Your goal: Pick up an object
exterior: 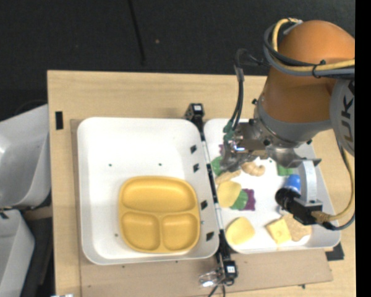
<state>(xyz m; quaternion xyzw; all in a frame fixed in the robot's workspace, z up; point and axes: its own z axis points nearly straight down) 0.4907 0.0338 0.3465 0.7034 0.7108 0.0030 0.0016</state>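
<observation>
In the camera view, two white bins were seen side by side on the bench (62, 91). The left bin (93, 141) was taken up by a yellow compartment tray (159, 214), laid flat towards its near side and well apart from the arm. The loose things were gathered in the right bin (214, 129). A green piece (217, 166) lay against the dividing wall and a cream piece (255, 167) just beside it. Nearer the front lay a yellow-green piece (229, 193) touching a purple piece (248, 198). A rounded yellow piece (240, 231) and a yellow block (278, 231) lay by the near rim.

The pincer (235, 150) was held low over the far left corner of the right bin, between the green piece and the cream piece. This placing was judged to be meant for a grasp at one of those two, as they lay closest. Whether the pincer was clenched or released could not be told, since it was masked by the wrist above. Nothing was seen to be grasped. The crowding against the wall was judged a risk to a clean pick.
</observation>
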